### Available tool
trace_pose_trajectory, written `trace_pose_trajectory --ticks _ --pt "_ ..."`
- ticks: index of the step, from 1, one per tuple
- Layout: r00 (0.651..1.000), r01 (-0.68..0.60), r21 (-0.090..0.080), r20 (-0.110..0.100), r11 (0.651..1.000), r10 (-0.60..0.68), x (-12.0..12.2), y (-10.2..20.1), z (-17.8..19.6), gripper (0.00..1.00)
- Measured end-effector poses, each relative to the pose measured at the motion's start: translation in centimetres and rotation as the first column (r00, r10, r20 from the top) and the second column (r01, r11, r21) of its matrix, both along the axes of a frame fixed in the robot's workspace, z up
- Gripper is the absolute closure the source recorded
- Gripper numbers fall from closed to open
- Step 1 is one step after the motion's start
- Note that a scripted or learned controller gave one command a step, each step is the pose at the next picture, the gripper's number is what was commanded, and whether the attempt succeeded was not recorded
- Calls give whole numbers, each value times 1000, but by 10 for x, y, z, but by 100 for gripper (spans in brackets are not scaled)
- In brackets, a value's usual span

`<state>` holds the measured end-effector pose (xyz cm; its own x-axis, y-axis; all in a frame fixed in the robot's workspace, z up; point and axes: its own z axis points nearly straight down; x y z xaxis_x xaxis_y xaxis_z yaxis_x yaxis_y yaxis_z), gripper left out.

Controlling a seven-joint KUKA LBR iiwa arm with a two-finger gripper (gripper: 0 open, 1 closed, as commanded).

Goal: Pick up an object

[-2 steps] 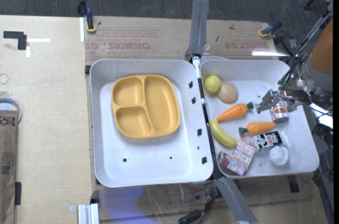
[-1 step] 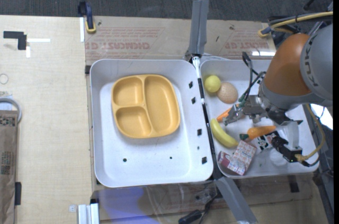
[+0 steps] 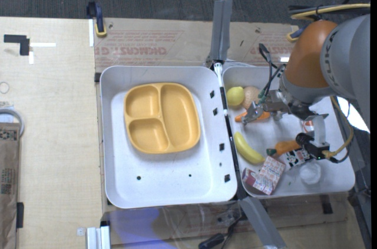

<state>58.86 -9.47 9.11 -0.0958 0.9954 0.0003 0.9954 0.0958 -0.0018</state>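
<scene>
Hand (image 3: 254, 116) low in the right bin (image 3: 339, 183), finger state can't tell, tip touching the orange carrot (image 3: 252, 115). Lime (image 3: 235, 96) just left of the carrot, banana (image 3: 248, 148) below it. Yellow divided plate (image 3: 161, 117) in left bin (image 3: 118, 183).

**Arm covers much of the right bin**

The arm (image 3: 330, 59) runs off the frame's right edge and hides the right bin's (image 3: 330, 186) far corner. The gripper (image 3: 254, 116) is too small to read. An orange piece (image 3: 250, 117) beneath it stays partly covered, its kind unclear.
</scene>
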Motion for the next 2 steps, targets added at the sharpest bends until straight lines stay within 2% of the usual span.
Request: trace_pose_trajectory --ticks 1,2 --pt "1000 4 0 -1 1000 -4 0 -2 9 100" --pt "988 156 -2 1 988 -156 54 68 101 100"
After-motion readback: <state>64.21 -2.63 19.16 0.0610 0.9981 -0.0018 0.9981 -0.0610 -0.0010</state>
